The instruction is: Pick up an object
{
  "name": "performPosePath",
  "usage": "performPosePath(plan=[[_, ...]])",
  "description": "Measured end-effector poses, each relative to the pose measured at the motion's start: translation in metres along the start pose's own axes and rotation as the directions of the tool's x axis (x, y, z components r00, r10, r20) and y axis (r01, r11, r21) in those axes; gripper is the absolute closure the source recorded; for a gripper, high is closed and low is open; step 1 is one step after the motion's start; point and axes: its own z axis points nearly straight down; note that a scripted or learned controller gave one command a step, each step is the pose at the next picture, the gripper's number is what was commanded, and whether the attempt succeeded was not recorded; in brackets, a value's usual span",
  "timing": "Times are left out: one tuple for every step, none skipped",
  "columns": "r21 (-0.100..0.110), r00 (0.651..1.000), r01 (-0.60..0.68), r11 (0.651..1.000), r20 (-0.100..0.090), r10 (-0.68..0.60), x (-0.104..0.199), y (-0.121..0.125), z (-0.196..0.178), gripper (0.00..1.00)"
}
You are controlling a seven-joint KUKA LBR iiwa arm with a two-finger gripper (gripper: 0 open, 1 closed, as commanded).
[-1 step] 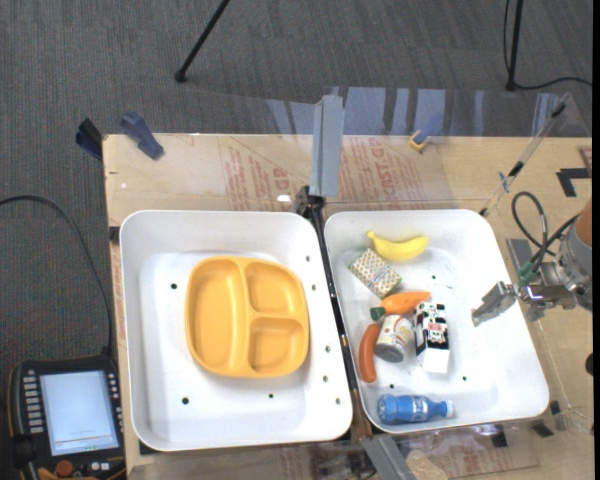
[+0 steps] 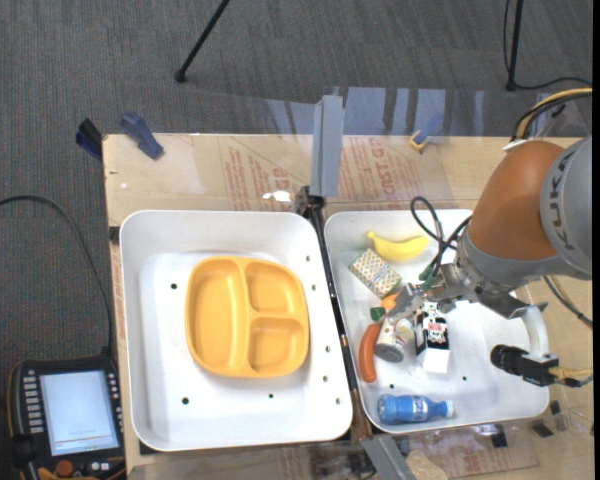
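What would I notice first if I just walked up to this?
Probably the yellow tray, all by itself in the left bin. Next, the big grey arm with its orange band reaching in from the right over the right bin, where a banana, a blue bottle and other small things lie.

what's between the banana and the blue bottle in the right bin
In the camera view, between the banana and the blue bottle lie the gripper, a small can and a white carton.
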Motion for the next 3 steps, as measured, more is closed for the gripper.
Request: performPosePath(plan=[[-0.002,1.000,-0.027,1.000,0.001,0.027,-0.048,0.002,0.058,0.00],[-0.003,1.000,-0.029,1.000,0.000,0.029,-0.048,0.003,0.048,1.00],[-0.003,0.995,-0.102,0.995,0.002,0.102,0.002,0.056,-0.044,1.00]])
